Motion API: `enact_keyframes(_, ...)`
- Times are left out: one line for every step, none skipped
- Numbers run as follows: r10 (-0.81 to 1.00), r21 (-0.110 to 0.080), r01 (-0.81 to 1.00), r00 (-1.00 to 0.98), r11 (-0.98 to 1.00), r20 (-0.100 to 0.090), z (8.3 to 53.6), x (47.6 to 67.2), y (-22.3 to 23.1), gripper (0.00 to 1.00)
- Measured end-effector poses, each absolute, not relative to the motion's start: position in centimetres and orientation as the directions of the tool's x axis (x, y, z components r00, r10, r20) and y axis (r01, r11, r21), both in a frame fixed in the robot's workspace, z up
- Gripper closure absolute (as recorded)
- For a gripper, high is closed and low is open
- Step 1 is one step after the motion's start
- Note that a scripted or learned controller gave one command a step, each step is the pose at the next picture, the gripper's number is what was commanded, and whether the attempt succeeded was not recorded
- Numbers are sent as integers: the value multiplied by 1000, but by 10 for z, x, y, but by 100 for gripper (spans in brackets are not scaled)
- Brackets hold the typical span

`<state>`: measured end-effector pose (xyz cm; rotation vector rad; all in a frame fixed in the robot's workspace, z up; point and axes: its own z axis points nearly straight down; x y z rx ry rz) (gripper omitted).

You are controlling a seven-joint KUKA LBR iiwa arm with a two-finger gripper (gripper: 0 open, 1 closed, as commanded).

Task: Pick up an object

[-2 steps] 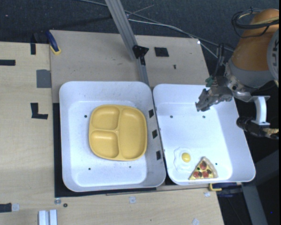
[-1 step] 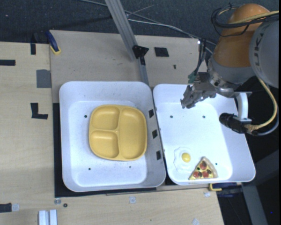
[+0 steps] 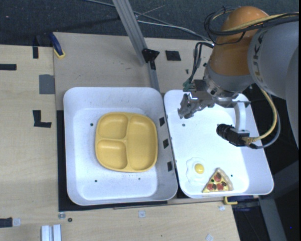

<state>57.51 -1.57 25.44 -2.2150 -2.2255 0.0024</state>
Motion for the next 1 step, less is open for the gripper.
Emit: enact_keyframes(1000, -2, 1000, -7, 7, 0, 241, 585, 46, 100)
